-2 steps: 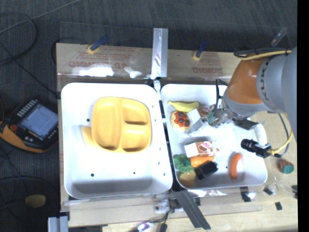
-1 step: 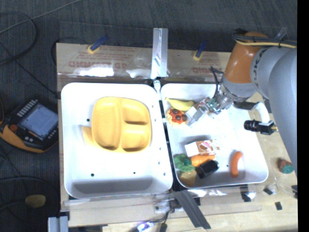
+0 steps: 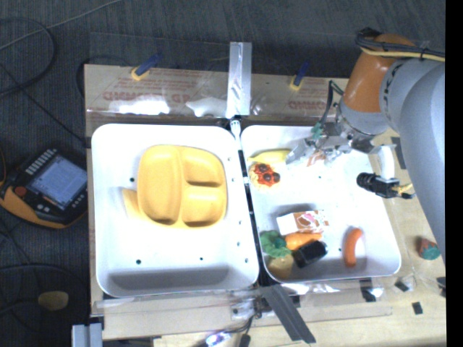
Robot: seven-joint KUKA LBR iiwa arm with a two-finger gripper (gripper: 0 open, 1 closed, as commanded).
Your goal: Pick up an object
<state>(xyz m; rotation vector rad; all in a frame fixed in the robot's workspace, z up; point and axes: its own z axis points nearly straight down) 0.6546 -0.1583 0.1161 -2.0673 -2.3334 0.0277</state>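
While hanging over the right bin's twelve o'clock rim, reached in from three o'clock: grey arm, orange band, pincer low above bare white floor. Could not tell how far open, nor anything caught in it. Lay just off at nine o'clock: smooth yellow banana-like piece, small red-and-black lump. Crowded the six o'clock edge: flat white-and-red packet, orange piece, black block, knobbly green lump, glossy red sausage shape. Left open: mid-floor room. Held in the left bin: moulded yellow compartment tray.
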